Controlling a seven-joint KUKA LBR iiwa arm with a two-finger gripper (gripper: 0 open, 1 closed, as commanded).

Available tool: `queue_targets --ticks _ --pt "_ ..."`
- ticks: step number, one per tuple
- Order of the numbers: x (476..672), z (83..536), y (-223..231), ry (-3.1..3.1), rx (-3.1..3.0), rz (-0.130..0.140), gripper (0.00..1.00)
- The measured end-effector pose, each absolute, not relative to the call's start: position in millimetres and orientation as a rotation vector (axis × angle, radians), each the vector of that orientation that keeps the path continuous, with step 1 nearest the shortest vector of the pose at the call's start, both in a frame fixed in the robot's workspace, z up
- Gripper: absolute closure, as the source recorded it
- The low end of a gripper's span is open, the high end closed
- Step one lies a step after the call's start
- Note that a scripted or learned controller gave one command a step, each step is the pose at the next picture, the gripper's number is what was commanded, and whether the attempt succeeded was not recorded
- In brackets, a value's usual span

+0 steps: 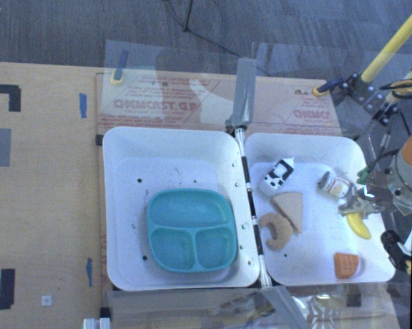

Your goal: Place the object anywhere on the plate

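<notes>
Tool [356, 203] sits at 3 o'clock in right bin [310, 265], just over banana [358, 225]; grip state can't be told. Teal plate [190, 231] in left bin [124, 191], nothing on it.

We see two bins side by side on the surface [42, 209]. In the left bin [125, 157] lies a divided plate [189, 229], toward its near right part. In the right bin [304, 255], a cow toy [278, 175] sits at the far left, with a wedge [290, 208] just before it and a croissant [278, 230] touching the wedge's near side. A small jar [332, 184] lies right of the cow. A banana [358, 225] lies near the right wall, under the tool [355, 201]. A ridged block [346, 264] rests in the near right corner.
</notes>
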State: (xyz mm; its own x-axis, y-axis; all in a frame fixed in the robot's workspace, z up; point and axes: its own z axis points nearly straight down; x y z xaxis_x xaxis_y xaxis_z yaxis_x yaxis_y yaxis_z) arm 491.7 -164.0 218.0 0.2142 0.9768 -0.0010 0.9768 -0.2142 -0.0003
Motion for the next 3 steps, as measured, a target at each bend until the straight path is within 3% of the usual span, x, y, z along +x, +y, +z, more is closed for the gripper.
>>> queue_targets --ticks 1,2,3 --pt "495.0 183.9 -73.6 1.892 2.51 -0.002 1.0" --pt "542.1 184.2 -3.5 2.198 2.245 0.0 1.0" --pt "565.0 224.2 76.4 2.373 2.058 0.001 1.0"
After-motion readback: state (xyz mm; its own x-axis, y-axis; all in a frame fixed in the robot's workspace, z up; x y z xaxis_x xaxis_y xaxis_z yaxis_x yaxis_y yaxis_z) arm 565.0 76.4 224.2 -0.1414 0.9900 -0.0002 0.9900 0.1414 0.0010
